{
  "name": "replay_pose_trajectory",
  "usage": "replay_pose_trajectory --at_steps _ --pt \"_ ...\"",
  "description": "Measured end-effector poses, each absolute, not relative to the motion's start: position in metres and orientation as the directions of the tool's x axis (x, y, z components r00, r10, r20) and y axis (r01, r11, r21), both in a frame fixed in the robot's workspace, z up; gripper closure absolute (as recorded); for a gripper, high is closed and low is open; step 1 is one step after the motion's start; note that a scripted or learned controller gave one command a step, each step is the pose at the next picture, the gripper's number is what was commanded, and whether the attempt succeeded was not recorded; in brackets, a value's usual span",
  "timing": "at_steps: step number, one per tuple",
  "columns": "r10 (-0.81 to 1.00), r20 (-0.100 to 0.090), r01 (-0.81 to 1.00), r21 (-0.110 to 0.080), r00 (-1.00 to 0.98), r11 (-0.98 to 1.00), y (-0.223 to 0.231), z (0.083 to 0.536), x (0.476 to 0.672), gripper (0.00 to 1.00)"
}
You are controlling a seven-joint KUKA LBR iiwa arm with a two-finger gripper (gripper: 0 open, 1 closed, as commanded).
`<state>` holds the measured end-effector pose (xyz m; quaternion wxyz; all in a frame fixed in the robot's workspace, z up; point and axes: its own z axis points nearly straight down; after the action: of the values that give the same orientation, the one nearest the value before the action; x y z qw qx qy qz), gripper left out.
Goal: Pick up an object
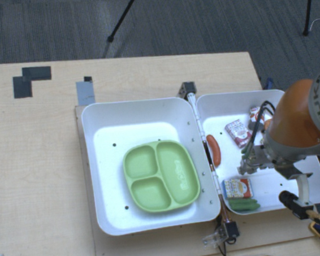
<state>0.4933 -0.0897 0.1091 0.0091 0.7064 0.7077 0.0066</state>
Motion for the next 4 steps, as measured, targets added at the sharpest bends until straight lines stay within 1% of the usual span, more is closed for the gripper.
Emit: replay_pose_trajectory --at_steps 1,2,3,4 --pt "1.0 -0.004 1.0 0.022 -0.002 0.002 -0.09 0.109 0.493 0.0" --pt "1.0 -0.001 1.0 0.008 0.001 -0.001 -0.085 0.087 0.489 0.0" --pt "1.0 -0.002 1.0 0.015 0.0 0.0 -0.085 0.098 0.491 1.0" --pt "1.0 -0.001 1.0 0.015 0.0 0.0 -0.085 0.098 0.491 0.0"
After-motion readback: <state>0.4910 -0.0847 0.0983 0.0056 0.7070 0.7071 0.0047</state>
